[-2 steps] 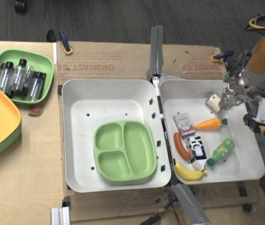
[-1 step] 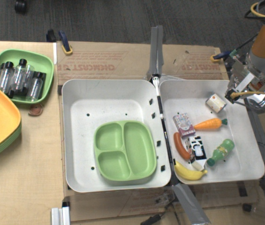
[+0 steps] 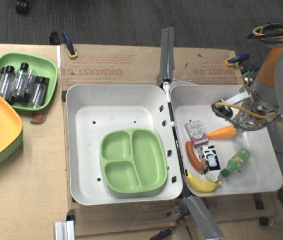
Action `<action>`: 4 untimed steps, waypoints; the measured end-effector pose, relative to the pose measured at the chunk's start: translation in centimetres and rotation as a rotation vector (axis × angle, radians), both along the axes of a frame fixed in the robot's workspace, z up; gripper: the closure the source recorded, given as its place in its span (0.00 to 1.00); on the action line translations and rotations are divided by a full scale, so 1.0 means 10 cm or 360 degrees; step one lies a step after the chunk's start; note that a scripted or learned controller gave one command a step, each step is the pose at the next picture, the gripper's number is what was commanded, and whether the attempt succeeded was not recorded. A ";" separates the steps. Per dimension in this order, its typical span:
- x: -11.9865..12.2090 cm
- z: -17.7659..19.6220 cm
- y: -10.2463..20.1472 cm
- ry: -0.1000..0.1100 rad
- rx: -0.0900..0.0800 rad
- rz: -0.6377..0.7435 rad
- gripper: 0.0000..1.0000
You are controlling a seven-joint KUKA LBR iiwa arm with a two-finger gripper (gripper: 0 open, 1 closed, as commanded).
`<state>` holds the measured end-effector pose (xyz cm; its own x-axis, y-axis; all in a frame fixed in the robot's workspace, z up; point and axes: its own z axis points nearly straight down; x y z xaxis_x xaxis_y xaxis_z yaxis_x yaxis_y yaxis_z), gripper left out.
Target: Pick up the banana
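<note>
Plainly, you're at the approach step. The jaws hang over the right bin (image 3: 254, 180); you cannot tell whether they are spread or pressed together. The banana (image 3: 203, 183) lies well apart from them, toward the camera and leftward, beyond the carrot (image 3: 223, 132) just beside them. Next, you'd likely cross over, descend and straddle its curve. A cardboard-covered worktop (image 3: 111, 69) carries the bins, with dark carpet (image 3: 131, 9) behind.
</note>
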<state>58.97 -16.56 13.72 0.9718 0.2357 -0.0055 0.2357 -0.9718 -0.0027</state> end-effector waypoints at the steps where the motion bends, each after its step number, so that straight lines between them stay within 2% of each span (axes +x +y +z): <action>1: -0.39 1.55 -0.27 -0.0002 -0.0001 0.0368 1.00; 2: -1.12 -0.19 0.55 0.0000 0.0004 0.0476 1.00; 3: -1.13 -0.01 -0.42 -0.0003 0.0000 0.0037 1.00; 4: -1.14 0.06 -0.42 0.0004 0.0002 0.0037 1.00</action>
